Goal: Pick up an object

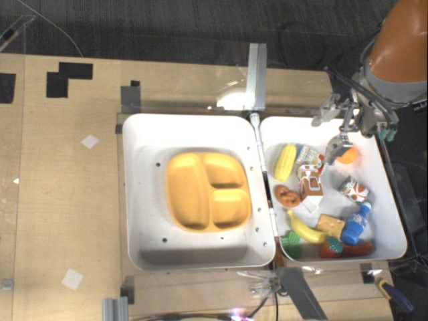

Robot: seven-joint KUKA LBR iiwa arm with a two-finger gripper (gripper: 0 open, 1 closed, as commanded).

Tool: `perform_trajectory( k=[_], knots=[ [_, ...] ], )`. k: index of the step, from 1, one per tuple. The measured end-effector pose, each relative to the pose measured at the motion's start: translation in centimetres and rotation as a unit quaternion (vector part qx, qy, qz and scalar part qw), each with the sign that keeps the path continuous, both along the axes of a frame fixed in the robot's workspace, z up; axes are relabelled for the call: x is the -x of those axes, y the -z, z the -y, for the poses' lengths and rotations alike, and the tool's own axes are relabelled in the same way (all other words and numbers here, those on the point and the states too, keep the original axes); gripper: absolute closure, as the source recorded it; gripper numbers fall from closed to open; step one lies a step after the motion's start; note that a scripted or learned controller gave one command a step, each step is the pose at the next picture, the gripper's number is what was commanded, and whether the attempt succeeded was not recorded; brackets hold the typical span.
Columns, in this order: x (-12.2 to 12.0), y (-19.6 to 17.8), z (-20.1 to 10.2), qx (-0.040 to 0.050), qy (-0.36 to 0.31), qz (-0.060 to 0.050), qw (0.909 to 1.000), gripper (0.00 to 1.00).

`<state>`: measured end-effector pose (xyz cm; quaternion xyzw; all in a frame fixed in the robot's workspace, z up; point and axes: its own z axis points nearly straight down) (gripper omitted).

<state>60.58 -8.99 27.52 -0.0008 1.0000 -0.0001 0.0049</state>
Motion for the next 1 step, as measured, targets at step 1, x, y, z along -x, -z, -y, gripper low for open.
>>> perform_trajectory(
  k=[1],
  knots=[
    [0.33,13.47,3.59,-0.0015,0.198,-0.004,0.9803,0.0]
  ],
)
